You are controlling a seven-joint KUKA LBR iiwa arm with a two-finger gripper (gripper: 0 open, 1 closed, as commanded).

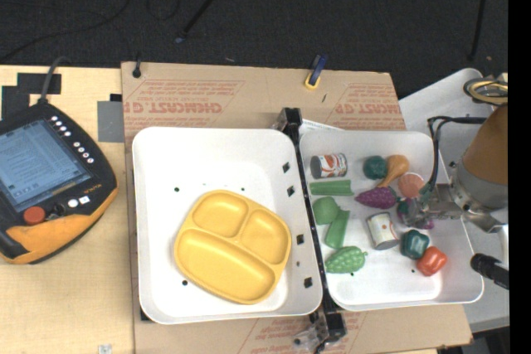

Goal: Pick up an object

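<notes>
Camera view, looking down on the surface (75, 294): we see two white bins side by side. We note that the left bin (158, 170) carries a yellow divided tray (232, 244), lying at a slant near the bin's middle.

We find the candidate objects in the right bin (390, 290). Along its left wall we see a green block (330, 188), a second green piece (330, 220) below it, and a bumpy green item (347, 259) near the front. A small red-and-white can (329, 166) lies on its side near the back. A purple grape cluster (377, 197) sits near the middle, with a dark green item (375, 167) and an orange one (396, 167) behind it. A grey-and-white can (382, 230) lies in front of the grapes. A teal piece (414, 244) touches a red one (431, 262) toward the right front.

We see the fingers (417, 210) low over the right side of this bin, just beside the teal piece. We cannot tell whether they are released or clenched; nothing is visibly held.

A handheld control pendant (50, 178) rests at the far left.
</notes>
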